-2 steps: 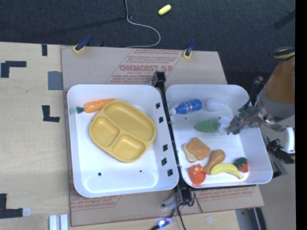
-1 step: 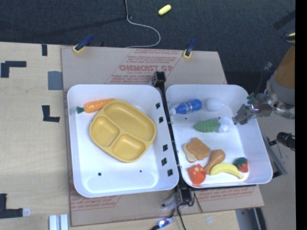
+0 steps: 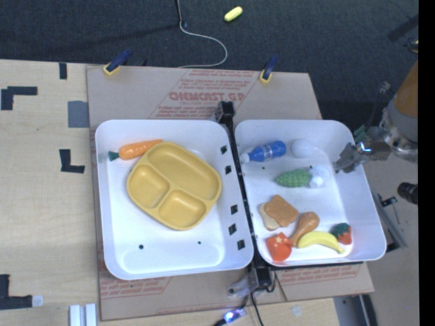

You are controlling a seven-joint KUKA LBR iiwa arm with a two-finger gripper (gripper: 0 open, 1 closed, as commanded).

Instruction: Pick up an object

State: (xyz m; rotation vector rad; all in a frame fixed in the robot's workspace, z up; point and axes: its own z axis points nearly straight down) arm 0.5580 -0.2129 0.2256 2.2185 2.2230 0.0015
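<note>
Banana (image 3: 322,240), tomato (image 3: 279,248), strawberry (image 3: 342,233): right bin's (image 3: 363,202) near edge. White item (image 3: 302,148) we barely discern. Arm cropped at right; gripper (image 3: 352,156) over the far rim, grip we cannot tell.

Two white bins (image 3: 109,182), one yellow tray (image 3: 175,184), one carrot (image 3: 136,149), one bottle (image 3: 266,151), one banana (image 3: 321,240)

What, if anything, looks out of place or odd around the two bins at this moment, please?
One thing: a small yellow object lies on the dark floor beyond the bench, away from both bins. Inside, the yellow tray sits askew in the left bin, partly over the carrot.
</note>
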